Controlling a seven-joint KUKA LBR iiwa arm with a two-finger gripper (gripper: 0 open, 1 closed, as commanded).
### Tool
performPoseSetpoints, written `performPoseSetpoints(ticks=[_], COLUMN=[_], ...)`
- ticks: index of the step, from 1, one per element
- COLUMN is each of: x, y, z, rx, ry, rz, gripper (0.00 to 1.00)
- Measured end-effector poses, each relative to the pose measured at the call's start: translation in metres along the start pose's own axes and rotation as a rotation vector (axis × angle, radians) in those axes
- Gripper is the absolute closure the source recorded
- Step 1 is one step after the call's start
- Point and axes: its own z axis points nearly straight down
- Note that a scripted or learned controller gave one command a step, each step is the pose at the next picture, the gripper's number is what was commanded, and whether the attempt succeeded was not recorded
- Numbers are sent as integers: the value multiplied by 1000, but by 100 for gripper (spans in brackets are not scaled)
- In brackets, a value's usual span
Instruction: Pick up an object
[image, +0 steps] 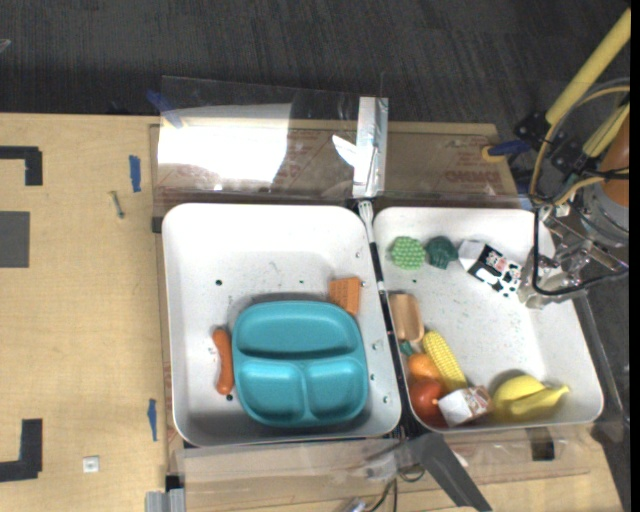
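Divided tray (300, 365) in left bin (190, 240), corn cob (443, 360) and banana (527, 396) in right bin (560, 345)

A pale wooden bench (70, 330) marked with black tape stands on dark carpet (300, 45).

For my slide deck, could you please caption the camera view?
Arm's end effector poised at right bin edge; teal tray fills the left bin.

The gripper (556, 283) is shiny grey metal, with black cables (541, 160) and a yellow tube (592, 62) above it.
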Motion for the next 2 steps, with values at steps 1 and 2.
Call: performPoseSetpoints(ticks=[1,2], x=[24,-40], y=[-41,-46], z=[-74,31], rx=[-6,-26], ry=[2,3], rz=[-136,-194], gripper=[100,100])
